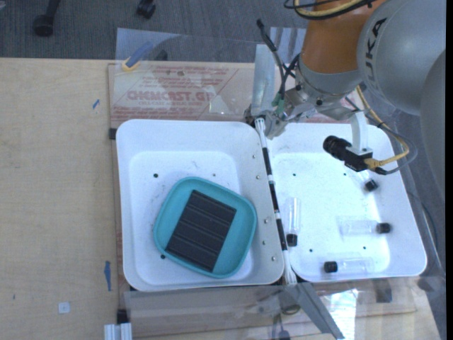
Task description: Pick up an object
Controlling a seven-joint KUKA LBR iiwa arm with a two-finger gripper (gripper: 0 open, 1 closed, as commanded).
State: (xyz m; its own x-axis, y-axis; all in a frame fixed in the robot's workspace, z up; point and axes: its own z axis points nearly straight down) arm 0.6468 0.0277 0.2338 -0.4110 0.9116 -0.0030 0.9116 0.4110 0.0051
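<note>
Looming closest under the lens is the arm (396, 41), whose orange band tops a wrist that hangs over the far end of the seam between the left bin (134, 190) and the right bin (403, 218). Its jaws point down about over the two dividing rims. From this angle they are small and tangled among cables, so I cannot tell whether they are spread or pressed together. Nothing can be made out between them.

Every candidate lies on the camera's side of the jaws. Off to the view's left of them and well apart, a teal tray (244, 222) rests in the left bin, with a dark ribbed slab (202, 229) lying flat inside it. Off to the view's right of them, in the right bin, lie three clear, black-capped tubes:
- The first vial (291, 214) is just beside the divider and closest to the jaws.
- The second vial (357, 227) is farther out.
- The third vial (350, 265) is farthest from them, near the front rim.

A small black piece (369, 185) lies apart from the vials. It is perhaps a loose cap, though it is too small to be sure.

As I judge it, the pick has not been made, since everything rests on a bin floor. Choosing a target, moving over it, descending, closing and lifting all remain.
</note>
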